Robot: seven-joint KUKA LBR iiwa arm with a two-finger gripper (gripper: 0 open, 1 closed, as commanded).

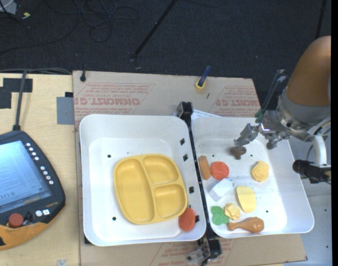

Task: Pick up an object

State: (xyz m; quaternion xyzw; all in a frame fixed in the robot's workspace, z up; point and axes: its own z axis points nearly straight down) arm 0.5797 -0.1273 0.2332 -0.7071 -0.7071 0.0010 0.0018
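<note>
My gripper (239,150) hangs low over the back of the right bin (293,201), with the arm coming in from the right. It is behind and slightly right of a red tomato (219,170) and left of a yellow bumpy piece (260,171). Also in this bin lie a brown sausage (204,167), a white block (220,188), a yellow wedge (246,198), a green piece (218,214), a small yellow piece (232,210) and a drumstick (246,224). Nothing is seen held by the gripper.
The left bin (97,148) holds a yellow divided plate (151,187) and a red-orange piece (187,220) at its front right corner. A black divider clip (185,111) sits between the bins. A teach pendant (22,179) lies at the far left.
</note>
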